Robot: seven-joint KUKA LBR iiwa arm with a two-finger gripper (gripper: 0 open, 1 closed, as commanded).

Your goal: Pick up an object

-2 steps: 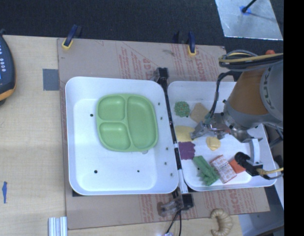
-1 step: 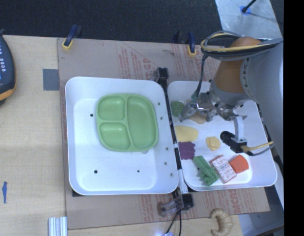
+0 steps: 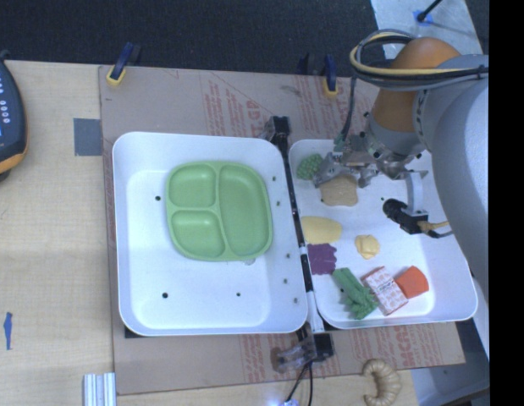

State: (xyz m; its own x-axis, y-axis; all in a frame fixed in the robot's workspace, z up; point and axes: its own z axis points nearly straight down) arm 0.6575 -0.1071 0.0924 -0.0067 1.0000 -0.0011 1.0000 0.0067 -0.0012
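Nothing lifted yet: my gripper [image 3: 348,171] hung low in the right bin [image 3: 452,265], just over the tan piece [image 3: 339,194] lying there, its opening impossible to tell, the grab all left to do.

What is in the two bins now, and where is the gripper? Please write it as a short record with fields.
left side: shallow white left bin, holding a light green plastic plate with three compartments
right side: shallow white right bin, holding small items
gripper: two-finger gripper at the right bin's far end, close to a flat tan piece
beside it: dark green bumpy piece
middle: yellow oblong piece; small yellow lump; purple piece
near end: green leafy piece; red and white box; orange block
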